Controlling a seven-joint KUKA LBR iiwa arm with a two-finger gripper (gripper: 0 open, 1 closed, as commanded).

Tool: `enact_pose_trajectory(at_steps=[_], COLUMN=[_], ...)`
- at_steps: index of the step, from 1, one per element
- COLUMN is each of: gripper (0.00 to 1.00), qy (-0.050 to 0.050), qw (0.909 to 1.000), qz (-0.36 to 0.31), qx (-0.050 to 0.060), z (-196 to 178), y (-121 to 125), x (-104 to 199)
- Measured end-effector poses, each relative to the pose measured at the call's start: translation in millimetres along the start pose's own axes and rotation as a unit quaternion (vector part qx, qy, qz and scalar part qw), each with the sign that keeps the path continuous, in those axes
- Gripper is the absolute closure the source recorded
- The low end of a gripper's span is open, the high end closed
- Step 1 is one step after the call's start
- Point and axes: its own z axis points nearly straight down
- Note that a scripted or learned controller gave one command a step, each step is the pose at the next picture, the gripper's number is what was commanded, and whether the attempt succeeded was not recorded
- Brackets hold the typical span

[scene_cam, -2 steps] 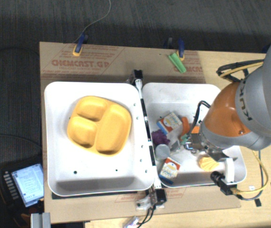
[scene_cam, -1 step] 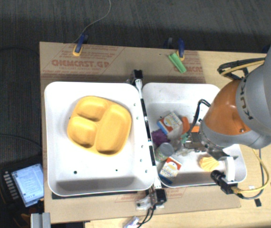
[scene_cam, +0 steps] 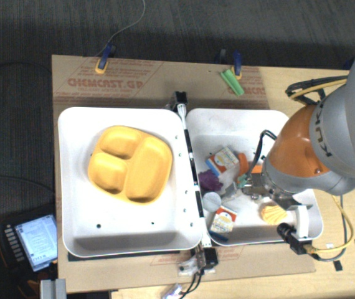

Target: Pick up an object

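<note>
The arm (scene_cam: 314, 148) reached in from the right and stood over the right bin (scene_cam: 240, 120). Its orange band covered the right half of that bin. The gripper (scene_cam: 252, 185) sat low inside the bin, near its middle. Its state could not be determined, because the wrist hid the tips.

The right bin held several small objects. A white and orange carton (scene_cam: 223, 161) lay just left of the gripper. A purple item (scene_cam: 209, 180) lay left of the carton, close to the divider between the bins. A pale round cap (scene_cam: 212, 200) lay just nearer than the purple item. A second small carton (scene_cam: 223, 221) rested at the near wall. A yellow piece (scene_cam: 271, 213) lay at the near right, under the wrist.

The left bin (scene_cam: 78, 229) held a large yellow divided tray (scene_cam: 131, 162), resting at a slant near the bin's centre.

A green marker (scene_cam: 232, 82) lay on the board (scene_cam: 165, 80) beyond the right bin.
</note>
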Motion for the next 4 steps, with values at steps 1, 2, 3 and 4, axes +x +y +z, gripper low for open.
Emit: enact_pose_trajectory(at_steps=[1,2,3,4], gripper=[1.0,0.0,0.0,1.0], qy=[0.001,0.001,-0.001,0.003], qw=[1.0,1.0,1.0,1.0], qz=[-0.001,0.0,0.001,-0.002], qx=[0.001,0.001,0.001,0.002], z=[-9.5,-9.5,8.3,0.3], y=[0.6,0.6,-1.5,-0.3], x=[0.8,0.2,-0.2,5.3])
